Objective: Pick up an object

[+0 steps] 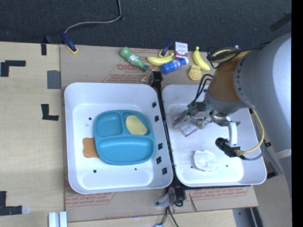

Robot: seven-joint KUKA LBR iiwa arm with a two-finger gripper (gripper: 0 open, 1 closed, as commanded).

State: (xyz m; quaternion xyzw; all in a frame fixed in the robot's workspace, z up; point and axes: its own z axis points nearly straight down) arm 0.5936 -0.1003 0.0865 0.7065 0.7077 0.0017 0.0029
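My gripper (pixel 188 118) is low in the right bin (pixel 246 174), near its upper left part, with the grey arm and orange band above it to the right. A small flat packet with pink print (pixel 187 128) lies right at the fingertips; whether it is held is unclear. A white crumpled object (pixel 204 160) rests lower in the same bin. In the left bin (pixel 78 98) a blue divided plate (pixel 124 137) carries a yellow piece (pixel 136 125), and an orange-brown slab (pixel 88 148) pokes out from under its left edge.
Behind the bins on the cardboard lie a green bottle (pixel 133 58), two bananas (pixel 159 60) (pixel 200 60), a blue bottle (pixel 171 66), a small red-and-white carton (pixel 181 49) and a yellow chunk (pixel 194 72). A black and yellow cable (pixel 236 148) hangs over the right bin.
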